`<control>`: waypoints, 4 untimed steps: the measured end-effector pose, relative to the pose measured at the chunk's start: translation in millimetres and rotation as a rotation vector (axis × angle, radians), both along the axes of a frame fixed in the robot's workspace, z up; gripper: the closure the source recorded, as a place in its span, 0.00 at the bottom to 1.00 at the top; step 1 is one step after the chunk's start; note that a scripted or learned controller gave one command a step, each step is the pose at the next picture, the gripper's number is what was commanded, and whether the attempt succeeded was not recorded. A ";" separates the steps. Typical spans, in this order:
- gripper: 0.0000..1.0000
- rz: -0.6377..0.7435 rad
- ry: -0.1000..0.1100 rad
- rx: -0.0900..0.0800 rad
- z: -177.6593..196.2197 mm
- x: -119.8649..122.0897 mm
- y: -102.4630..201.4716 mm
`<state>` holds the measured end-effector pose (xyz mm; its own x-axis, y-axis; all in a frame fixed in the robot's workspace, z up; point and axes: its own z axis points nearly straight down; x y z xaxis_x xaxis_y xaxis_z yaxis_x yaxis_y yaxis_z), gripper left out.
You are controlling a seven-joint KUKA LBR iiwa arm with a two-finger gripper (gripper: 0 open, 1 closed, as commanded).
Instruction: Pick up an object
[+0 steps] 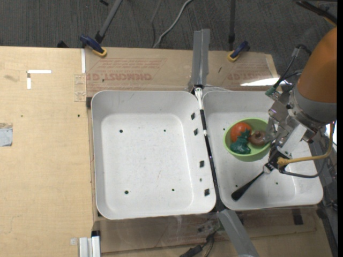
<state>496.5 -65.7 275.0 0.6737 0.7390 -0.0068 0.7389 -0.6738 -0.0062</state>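
The gripper (273,143) (finger state impossible to tell) is hovering at the green bowl (247,140) right of centre, risking tipping it.

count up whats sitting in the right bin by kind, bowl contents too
green bowl: 1
orange-red item in the bowl: 1
teal item in the bowl: 1
brownish item in the bowl: 1
black-handled utensil: 1
total: 5
The hand sits at the bowl's right rim; what the small items are is too blurred to tell.
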 end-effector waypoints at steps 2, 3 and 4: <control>1.00 0.305 0.002 0.002 -10.8 -20.6 78.4; 1.00 0.400 0.000 0.001 -0.4 13.9 152.2; 1.00 0.859 -0.001 0.005 63.0 53.2 61.3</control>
